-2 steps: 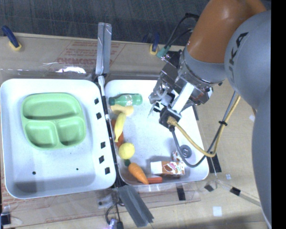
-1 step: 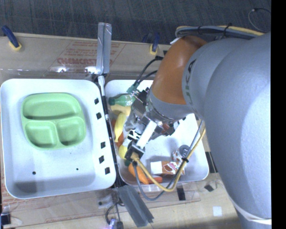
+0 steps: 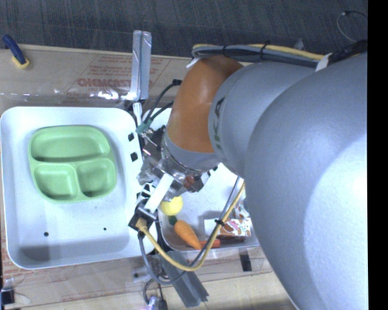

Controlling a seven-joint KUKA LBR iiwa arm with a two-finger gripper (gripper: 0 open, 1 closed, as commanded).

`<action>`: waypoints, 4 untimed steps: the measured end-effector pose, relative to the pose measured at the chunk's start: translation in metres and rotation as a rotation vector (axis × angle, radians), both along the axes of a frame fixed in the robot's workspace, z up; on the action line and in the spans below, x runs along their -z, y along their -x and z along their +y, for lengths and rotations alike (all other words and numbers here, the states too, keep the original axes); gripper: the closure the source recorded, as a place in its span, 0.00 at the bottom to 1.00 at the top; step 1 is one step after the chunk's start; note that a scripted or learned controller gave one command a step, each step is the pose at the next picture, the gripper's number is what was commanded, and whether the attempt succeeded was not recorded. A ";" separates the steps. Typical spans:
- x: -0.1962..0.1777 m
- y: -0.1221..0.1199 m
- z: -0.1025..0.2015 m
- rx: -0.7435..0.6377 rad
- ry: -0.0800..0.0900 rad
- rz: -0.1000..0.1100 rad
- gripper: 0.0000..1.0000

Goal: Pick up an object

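White plastic, twice over: two shallow bins side by side on the desk (image 3: 64,76), a brown board with red print along the top of the frame.

Left bin (image 3: 13,173) across the left half of the frame, holding one green tray (image 3: 71,163). Three compartments in that tray: one long across the top, two smaller beneath it. Lying flat in the upper part of the bin floor. Two tiny dark specks on the bare floor below the tray, too small to identify.

Right bin (image 3: 204,202) at lower centre, largely covered by the arm. Three things counted on the part in view: one round yellow fruit (image 3: 172,205); one orange carrot (image 3: 187,235) just below it, slanting down to the right; one printed packet (image 3: 236,227) to the right of the carrot, near its lower end. Fruit and carrot close together, touching or not impossible to say.

One grey arm (image 3: 297,173) with one orange band (image 3: 197,108), reaching in from the right and taking up most of that side. Tool (image 3: 171,185) low over the upper left part of the right bin, just above the yellow fruit; released or clenched, cannot tell.

One blue clamp (image 3: 13,50) with a yellow tip at the upper left corner of the desk. One metal strip (image 3: 141,66) at top centre, above the gap between the bins.
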State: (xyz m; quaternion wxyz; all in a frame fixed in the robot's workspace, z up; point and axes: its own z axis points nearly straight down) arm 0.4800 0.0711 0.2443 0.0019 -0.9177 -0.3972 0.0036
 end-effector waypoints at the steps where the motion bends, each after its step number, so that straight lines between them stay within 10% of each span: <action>1: -0.016 -0.013 0.069 -0.025 0.000 -0.002 1.00; 4: 0.000 -0.108 0.149 0.050 0.002 -0.003 1.00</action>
